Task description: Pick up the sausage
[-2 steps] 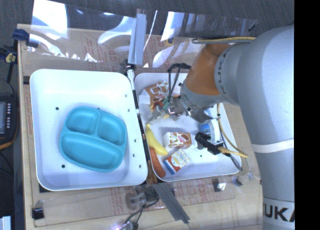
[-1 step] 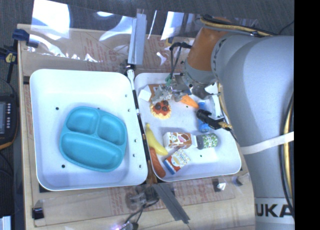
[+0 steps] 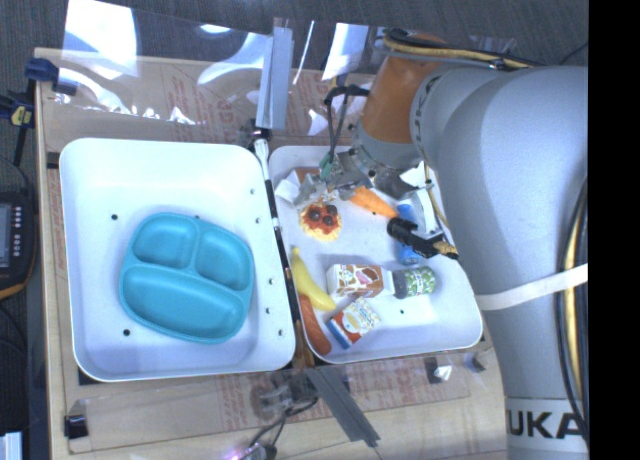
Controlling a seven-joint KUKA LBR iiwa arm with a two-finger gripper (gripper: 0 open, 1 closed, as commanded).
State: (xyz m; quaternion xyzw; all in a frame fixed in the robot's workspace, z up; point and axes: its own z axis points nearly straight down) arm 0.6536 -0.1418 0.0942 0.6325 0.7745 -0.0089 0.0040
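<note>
two white bins sat side by side on bench. left bin (image 3: 80,248) held blue divided tray (image 3: 187,276). right bin (image 3: 450,323) held clutter: sausage (image 3: 313,326), slim reddish-brown link, lay along left wall near front corner, just beside banana (image 3: 310,283), partly tucked under it. small pizza slice (image 3: 321,219), carrot (image 3: 373,202), cartons nearby. gripper (image 3: 325,180) hung low at bin's back left corner, well apart from sausage; finger state could not be told.
</note>
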